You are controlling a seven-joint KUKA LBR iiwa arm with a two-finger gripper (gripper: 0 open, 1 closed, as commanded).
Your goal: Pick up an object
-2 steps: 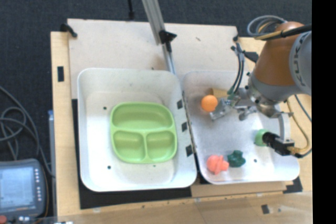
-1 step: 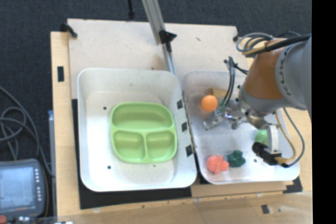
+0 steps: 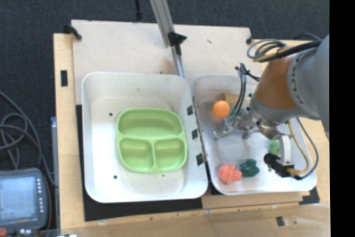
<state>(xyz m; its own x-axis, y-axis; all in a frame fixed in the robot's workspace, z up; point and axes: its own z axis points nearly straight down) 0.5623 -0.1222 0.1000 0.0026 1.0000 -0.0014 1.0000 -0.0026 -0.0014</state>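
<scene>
In the right bin (image 3: 217, 188) an orange ball (image 3: 221, 109) lies near the far left corner. A pink toy (image 3: 228, 174) and a dark green toy (image 3: 249, 167) lie side by side at the near edge. A small bright green piece (image 3: 274, 147) lies to the right, beside a white part of the arm. My gripper (image 3: 230, 129) is low inside this bin, just below and right of the orange ball, with the grey and orange wrist (image 3: 274, 94) above it. I see nothing held in it.
The left bin (image 3: 91, 91) holds a light green divided plate (image 3: 151, 139). A slanted metal pole (image 3: 160, 5) rises from the back between the bins. Cables loop around the wrist. A monitor (image 3: 19, 200) stands at the lower left, off the bench.
</scene>
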